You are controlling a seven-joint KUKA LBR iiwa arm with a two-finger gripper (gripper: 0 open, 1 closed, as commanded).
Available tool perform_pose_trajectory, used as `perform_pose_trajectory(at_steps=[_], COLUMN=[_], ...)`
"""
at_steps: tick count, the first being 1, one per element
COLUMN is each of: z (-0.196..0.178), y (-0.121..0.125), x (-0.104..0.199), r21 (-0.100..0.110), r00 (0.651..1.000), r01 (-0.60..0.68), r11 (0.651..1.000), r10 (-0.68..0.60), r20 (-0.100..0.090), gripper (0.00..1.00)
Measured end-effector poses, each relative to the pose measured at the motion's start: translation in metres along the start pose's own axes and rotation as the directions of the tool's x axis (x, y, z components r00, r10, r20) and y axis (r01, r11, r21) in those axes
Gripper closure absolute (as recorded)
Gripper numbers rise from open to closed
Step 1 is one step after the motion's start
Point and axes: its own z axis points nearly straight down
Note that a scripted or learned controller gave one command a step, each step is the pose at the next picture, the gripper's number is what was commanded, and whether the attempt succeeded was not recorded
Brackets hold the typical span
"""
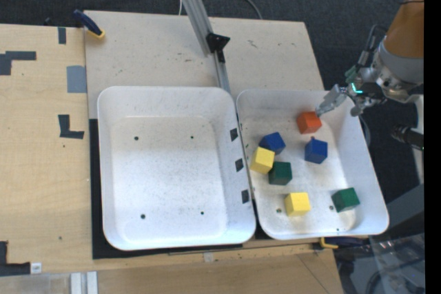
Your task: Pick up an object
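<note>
The grey arm with its orange band (405, 27) reaches in at the upper right, and its two-finger hand (341, 101) hangs over the far right rim of the right-hand shallow white bin (368, 175), with one grey finger (328, 102) slanting down toward the small orange block (309, 122). The finger's tip is just beside that block, but whether it touches cannot be told, and nothing shows between the fingers; whether the hand is open or closed cannot be told either. The orange block lies in the far part of the right bin. Nearer the middle of that bin sit two blue blocks, one (273, 142) toward the left and one (316, 150) toward the right. A yellow block (262, 160) sits just beside a dark green block (280, 173), and they look to be touching. Toward the near edge lie a second yellow block (298, 203) and a second green block (345, 199), well apart from each other. The left-hand white bin (110, 148) stands against the right one on the pale wooden tabletop (41, 169).
</note>
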Motion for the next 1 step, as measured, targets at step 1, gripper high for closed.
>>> perform_pose_trajectory(at_steps=[1], z=[-0.0028], y=[0.0009], x=[-0.0002], r21=[-0.004], r00=[1.000], r01=[0.001], r11=[1.000], r10=[-0.001], r20=[0.002], gripper=[0.00])
